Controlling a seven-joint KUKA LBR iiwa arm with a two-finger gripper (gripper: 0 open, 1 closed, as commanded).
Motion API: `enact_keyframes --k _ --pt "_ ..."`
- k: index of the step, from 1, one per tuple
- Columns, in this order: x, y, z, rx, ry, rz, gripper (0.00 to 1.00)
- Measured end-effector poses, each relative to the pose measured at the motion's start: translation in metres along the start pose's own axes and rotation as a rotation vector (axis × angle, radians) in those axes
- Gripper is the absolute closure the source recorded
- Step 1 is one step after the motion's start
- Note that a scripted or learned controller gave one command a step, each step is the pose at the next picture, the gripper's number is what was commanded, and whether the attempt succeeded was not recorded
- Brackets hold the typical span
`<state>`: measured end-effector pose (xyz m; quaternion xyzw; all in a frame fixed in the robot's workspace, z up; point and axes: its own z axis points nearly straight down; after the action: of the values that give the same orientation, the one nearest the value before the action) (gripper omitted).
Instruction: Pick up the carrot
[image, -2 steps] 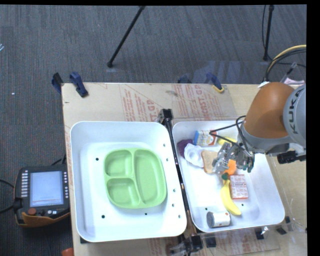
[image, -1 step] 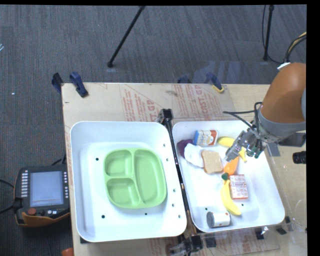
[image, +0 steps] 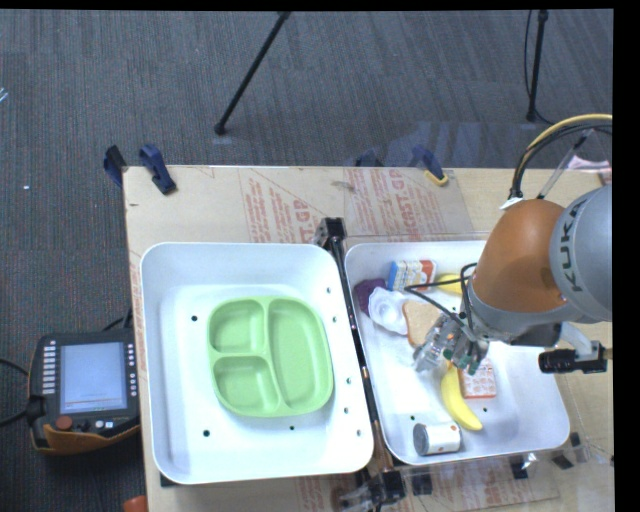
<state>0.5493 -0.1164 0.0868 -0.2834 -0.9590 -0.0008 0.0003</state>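
Dark grey carpet surrounds a cardboard-topped bench (image: 300, 200) that carries two shallow white bins side by side. Over the right bin (image: 540, 425) the grey arm (image: 530, 270) with its orange band reaches in, and the gripper (image: 452, 352) hangs low among the clutter, pointing down and to the left. Whether its fingers are parted or closed cannot be told, and nothing is plainly seen between them. No carrot can be picked out with certainty among the items here. Just below the gripper lies a yellow banana (image: 460, 400), with a small white cylinder (image: 437, 438) farther below. Just to its left sit a slice of bread (image: 420, 320) and a white crumpled item (image: 385, 308). Up and left of it lies a small carton (image: 410, 272). Well to its left, the left bin (image: 165, 300) holds a green divided plate (image: 270, 355).
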Motion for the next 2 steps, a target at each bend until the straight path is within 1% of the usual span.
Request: enact_keyframes --k 1,2 --pt "-0.0001 0.0000 -0.0001 0.000 0.000 -0.001 0.00" --pt "-0.0005 0.0015 -0.0099 -0.001 -0.001 -0.004 1.00"
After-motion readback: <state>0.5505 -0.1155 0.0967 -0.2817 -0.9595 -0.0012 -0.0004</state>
